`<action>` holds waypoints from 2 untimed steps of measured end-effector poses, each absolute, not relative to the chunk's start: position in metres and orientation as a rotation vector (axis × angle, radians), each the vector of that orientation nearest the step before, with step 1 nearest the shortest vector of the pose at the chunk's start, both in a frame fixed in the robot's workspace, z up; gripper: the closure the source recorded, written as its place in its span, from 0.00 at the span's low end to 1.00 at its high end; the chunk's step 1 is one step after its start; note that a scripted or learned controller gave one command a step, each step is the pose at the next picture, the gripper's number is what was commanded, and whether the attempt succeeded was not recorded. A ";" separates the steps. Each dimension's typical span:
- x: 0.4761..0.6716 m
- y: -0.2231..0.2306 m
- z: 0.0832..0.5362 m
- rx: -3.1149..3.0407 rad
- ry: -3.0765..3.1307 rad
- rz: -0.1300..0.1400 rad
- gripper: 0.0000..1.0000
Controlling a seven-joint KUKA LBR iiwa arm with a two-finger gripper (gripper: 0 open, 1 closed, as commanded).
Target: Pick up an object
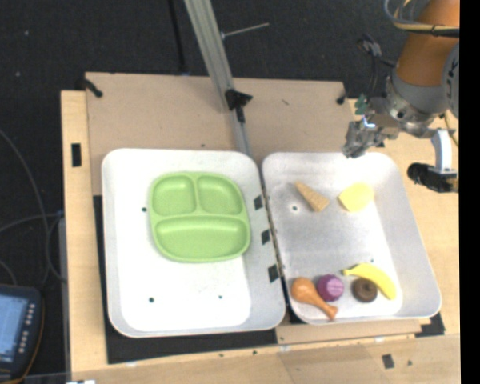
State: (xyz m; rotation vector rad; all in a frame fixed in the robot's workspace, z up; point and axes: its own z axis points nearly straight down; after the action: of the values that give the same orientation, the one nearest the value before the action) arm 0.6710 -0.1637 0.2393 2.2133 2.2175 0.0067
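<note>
The right bin (336,238) holds several toy foods. A tan cone-shaped wedge (312,196) lies near its back, with a pale yellow chunk (356,197) to its right. Along the front edge sit an orange drumstick shape (312,294), a purple round piece (330,286), a brown doughnut (365,290) and a yellow banana (374,279). My gripper (357,144) hangs over the bin's back right edge, above and behind the yellow chunk. I see nothing between its fingers.
A green divided plate (200,217) lies in the left bin (136,294). A slanted metal pole (212,46) rises behind the two bins. A screen device (8,326) sits at the lower left, off the bench.
</note>
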 end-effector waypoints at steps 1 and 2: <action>0.672 -0.165 0.258 2.215 2.222 0.003 1.00; 0.655 -0.121 0.264 2.216 2.227 0.001 1.00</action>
State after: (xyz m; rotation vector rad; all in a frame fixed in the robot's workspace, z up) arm 0.6555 -0.1212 0.2637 2.2160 2.2268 0.0007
